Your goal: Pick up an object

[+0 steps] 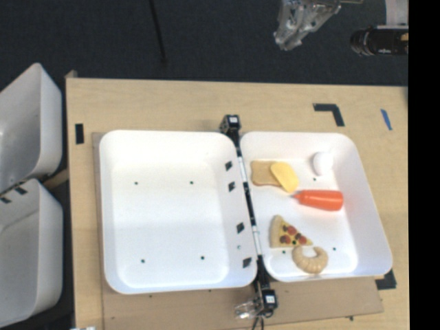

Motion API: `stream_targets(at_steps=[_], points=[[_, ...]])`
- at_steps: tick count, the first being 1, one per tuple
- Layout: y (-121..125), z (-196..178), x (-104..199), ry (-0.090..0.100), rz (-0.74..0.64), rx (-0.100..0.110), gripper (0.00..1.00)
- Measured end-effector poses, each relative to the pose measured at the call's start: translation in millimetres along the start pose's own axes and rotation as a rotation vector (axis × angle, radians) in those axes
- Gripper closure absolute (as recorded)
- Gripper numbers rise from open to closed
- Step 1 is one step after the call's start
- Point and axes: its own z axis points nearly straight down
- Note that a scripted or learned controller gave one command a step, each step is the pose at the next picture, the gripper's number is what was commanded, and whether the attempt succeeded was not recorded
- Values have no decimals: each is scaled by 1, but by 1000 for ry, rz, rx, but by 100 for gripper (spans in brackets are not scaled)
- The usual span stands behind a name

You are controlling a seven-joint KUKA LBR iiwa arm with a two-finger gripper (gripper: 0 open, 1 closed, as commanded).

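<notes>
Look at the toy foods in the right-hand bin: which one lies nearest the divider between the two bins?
The brown bread slice: its edge almost meets the divider, and the yellow piece overlaps its far side. The pizza slice sits slightly farther off.

A pale grey metallic gripper [297,29] with blurred fingers was seen beneath a boxy grey wrist block and a white curved part.

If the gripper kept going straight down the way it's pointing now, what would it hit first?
The gripper hangs high beyond the bench's far edge, tips angled down-left. Nothing shows directly under it but dark floor; depth is unclear, so it may instead meet the bare bench before the right bin.
</notes>
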Motion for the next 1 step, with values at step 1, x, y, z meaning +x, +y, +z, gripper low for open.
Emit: stream_targets(at_steps=[1], points=[[7, 1, 55, -2, 7, 0, 100]])
